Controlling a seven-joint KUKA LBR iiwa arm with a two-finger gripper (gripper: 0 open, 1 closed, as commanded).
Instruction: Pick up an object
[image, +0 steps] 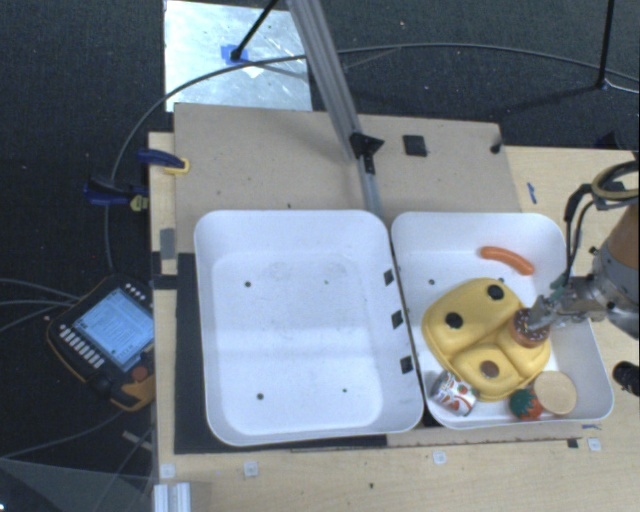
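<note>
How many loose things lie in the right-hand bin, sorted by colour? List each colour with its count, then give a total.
Yellow: 1, the large yellow block with holes
Orange: 1, the orange sausage shape
Tan: 1, the tan disc
Red and white: 1, the small can
Red and green: 1, the small round piece
Total: 5

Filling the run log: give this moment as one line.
gripper: over right bin, at yellow toy's right edge | grasp: unconfirmed | orange sausage: lying apart

The grey arm (612, 290) is cut off by the right edge; the pincer (530, 325) tip is too blurred for its fingers to be made out against the yellow moulded plastic toy (480, 335)
</note>
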